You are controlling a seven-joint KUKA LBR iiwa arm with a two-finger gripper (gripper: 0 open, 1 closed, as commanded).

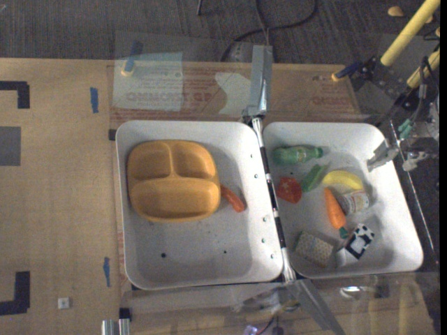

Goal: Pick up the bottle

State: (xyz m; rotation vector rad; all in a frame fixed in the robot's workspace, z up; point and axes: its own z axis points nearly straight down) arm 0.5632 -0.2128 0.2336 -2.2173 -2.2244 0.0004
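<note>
Desk-wise we've got two bins; the green bottle (296, 153) lies untouched near the right bin's (405, 253) far wall; our hand (391, 152) hovers by its right rim; whole pick remains.

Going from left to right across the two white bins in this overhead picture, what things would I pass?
Orange divided plate → small orange carrot beside it → red tomato → green bottle lying on its side → longer carrot → black-and-white cube → gripper at the right bin's far edge.
</note>
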